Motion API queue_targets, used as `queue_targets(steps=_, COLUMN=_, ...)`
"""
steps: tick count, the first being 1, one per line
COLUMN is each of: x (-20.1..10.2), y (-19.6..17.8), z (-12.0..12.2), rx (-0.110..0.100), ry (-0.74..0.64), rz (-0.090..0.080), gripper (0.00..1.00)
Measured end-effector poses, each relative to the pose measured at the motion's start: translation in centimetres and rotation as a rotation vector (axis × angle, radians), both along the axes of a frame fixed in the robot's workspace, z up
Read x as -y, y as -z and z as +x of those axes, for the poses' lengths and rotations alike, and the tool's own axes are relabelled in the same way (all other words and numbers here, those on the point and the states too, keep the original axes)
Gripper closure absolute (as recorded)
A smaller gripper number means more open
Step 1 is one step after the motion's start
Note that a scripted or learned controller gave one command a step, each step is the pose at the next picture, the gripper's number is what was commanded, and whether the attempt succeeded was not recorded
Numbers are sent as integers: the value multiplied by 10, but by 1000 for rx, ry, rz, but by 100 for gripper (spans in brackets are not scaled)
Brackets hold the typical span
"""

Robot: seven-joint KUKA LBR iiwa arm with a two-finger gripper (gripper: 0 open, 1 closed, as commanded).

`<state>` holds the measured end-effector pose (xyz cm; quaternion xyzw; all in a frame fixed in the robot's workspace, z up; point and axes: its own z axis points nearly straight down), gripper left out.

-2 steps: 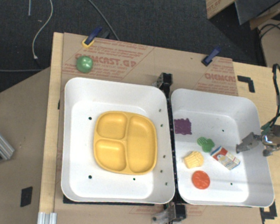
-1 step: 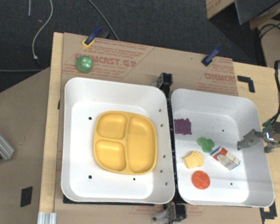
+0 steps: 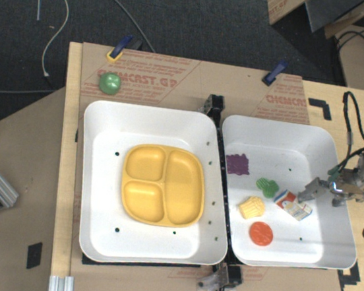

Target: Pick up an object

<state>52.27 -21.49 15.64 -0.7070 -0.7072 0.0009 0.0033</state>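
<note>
While the bench (image 3: 25, 174) of pale board supports both containers, the left bin (image 3: 91, 229), smooth white plastic with rounded corners, holds a yellow tray (image 3: 163, 184) moulded into three compartments. Touching its right side, the right bin (image 3: 329, 241) holds five small items: a flat purple piece (image 3: 237, 163) with ragged edges, a lumpy green piece (image 3: 268, 186), a ridged pale-yellow piece (image 3: 251, 207), a round orange-red disc (image 3: 261, 233) and a small red-white-blue packet (image 3: 287, 200). The gripper (image 3: 305, 203) sits low beside the packet; whether its fingers are open or closed cannot be determined. A green ball (image 3: 109, 83) rests on cardboard (image 3: 177, 84) behind the left bin.
</note>
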Motion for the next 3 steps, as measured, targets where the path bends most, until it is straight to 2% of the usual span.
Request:
queue_targets(steps=1, x=-1, y=37, z=3, rx=7, ry=-1, rz=3, gripper=0)
queue_targets(steps=2, x=0, y=44, z=2, rx=9, ry=0, rz=-5, gripper=0)
queue_targets(steps=3, x=0, y=35, z=3, rx=10, ry=0, rz=-4, gripper=100)
